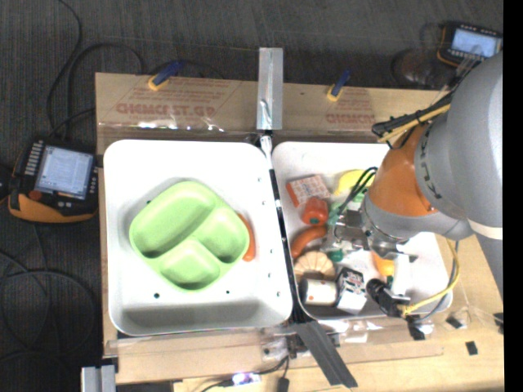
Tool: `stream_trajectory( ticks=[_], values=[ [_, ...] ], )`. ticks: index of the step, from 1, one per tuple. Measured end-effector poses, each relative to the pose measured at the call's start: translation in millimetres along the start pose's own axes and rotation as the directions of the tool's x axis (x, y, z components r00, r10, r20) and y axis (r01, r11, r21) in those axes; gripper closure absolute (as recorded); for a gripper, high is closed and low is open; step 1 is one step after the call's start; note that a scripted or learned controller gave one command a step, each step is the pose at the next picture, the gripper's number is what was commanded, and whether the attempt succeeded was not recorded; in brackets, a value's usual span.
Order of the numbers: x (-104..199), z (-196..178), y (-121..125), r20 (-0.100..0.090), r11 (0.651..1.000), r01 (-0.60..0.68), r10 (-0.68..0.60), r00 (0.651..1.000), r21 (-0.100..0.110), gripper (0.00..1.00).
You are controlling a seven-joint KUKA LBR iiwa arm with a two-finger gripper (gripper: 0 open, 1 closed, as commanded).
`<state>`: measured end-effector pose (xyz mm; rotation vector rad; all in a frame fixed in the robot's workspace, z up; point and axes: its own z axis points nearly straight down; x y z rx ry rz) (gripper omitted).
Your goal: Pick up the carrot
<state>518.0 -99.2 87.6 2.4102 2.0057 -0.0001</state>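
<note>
Overhead, dark grey carpet floor around cardboard-covered tabletop. Two shallow white bins side by side. Left white bin holds light-green divided plastic tray; thin orange carrot lies against tray's right edge. Right white bin crowded with toy food. Grey arm's gripper low over right bin, well apart from carrot; fingers' state cannot tell. Handheld pendant on floor left.

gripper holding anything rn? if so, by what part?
Cannot be told. The gripper is low in the right bin among the toy food, hidden under the wrist. The carrot lies apart to its left, not held.
</note>
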Motion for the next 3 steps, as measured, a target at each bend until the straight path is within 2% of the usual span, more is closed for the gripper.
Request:
stream_trajectory(
  ticks=[1, 2, 3],
  values=[
    [7, -124, 26, 0.007, 0.941, -0.337, 0.337, 0.941, 0.01, 1.0],
    [67, -99, 19, -0.001, 0.996, 0.083, -0.083, 0.997, 0.013, 1.0],
    [4, -99, 39, -0.002, 0.924, 0.383, -0.383, 0.924, 0.01, 1.0]
  ],
)
